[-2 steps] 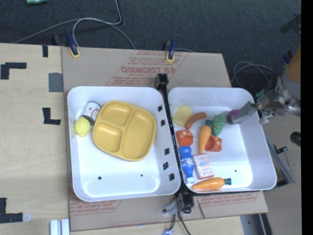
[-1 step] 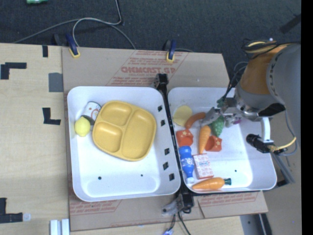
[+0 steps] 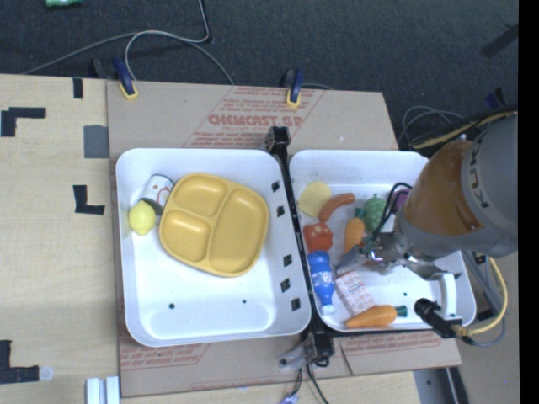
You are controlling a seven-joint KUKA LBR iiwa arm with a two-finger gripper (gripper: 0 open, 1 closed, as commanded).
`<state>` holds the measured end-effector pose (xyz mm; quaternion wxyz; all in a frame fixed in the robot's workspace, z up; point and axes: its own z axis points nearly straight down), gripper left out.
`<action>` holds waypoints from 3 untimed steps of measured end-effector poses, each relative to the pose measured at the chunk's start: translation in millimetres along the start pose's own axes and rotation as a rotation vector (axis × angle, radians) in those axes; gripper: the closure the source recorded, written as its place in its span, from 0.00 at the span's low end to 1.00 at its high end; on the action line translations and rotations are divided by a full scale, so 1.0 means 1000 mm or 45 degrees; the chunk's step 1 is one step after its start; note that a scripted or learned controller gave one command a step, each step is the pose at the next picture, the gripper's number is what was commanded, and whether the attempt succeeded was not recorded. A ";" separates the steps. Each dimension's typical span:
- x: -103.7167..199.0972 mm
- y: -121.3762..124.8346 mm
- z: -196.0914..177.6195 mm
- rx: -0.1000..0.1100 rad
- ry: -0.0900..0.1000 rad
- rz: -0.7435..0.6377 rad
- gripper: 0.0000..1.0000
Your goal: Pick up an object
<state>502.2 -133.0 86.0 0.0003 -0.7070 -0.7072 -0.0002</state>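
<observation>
The right bin (image 3: 358, 155) holds several toy foods. A pale yellow round piece (image 3: 314, 198) lies at its far left, with an orange-red sausage (image 3: 337, 205) and a green item (image 3: 374, 206) beside it. Below them are an orange carrot piece (image 3: 353, 234), a red tomato (image 3: 317, 238), a blue bottle (image 3: 321, 279), a pink-white packet (image 3: 353, 293) and a second carrot (image 3: 370, 316) by the near wall. My gripper (image 3: 365, 257) hangs low over the bin's middle, just right of the carrot piece and above the packet. The grey and orange arm (image 3: 450, 200) covers the bin's right part.
The left bin (image 3: 202, 310) holds a yellow divided plate (image 3: 214, 223), a yellow lemon (image 3: 142, 218) and a small white can (image 3: 157, 189) at its far left. A black divider (image 3: 290, 225) runs between the bins. Clamps (image 3: 293, 87) hold the cardboard at the back.
</observation>
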 end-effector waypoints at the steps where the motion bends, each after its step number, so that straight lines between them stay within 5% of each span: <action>1: -0.004 0.040 0.000 -0.003 -0.002 -0.001 0.00; 2: 0.039 0.082 0.000 -0.006 -0.002 -0.003 0.00; 3: 0.039 0.082 -0.010 -0.004 -0.004 -0.003 1.00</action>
